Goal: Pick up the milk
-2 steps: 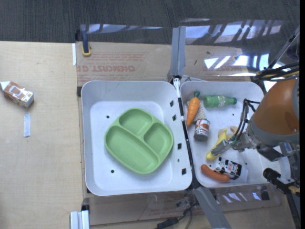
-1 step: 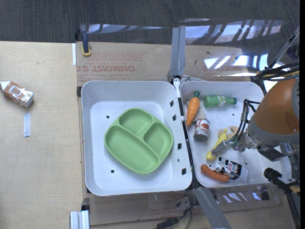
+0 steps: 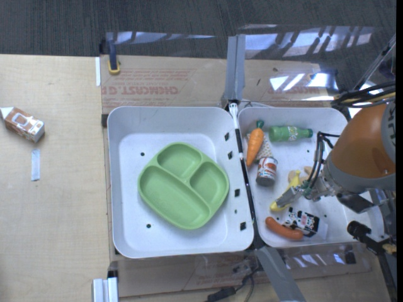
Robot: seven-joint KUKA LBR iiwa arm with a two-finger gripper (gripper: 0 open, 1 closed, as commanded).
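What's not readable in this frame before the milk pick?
- Claw: open or shut unclear in the camera view; small, dark, against clutter.
- Milk carton: print too small to read; whether the claw touches it is unclear.
- Yellow item: partly covered by the arm.

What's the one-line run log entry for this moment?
arm: over right bin | gripper: above milk | milk: lying in bin, not held | hotdog: beside milk

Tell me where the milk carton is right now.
The milk carton lies in the right bin, near its front edge, beside the sausage and below the gripper.
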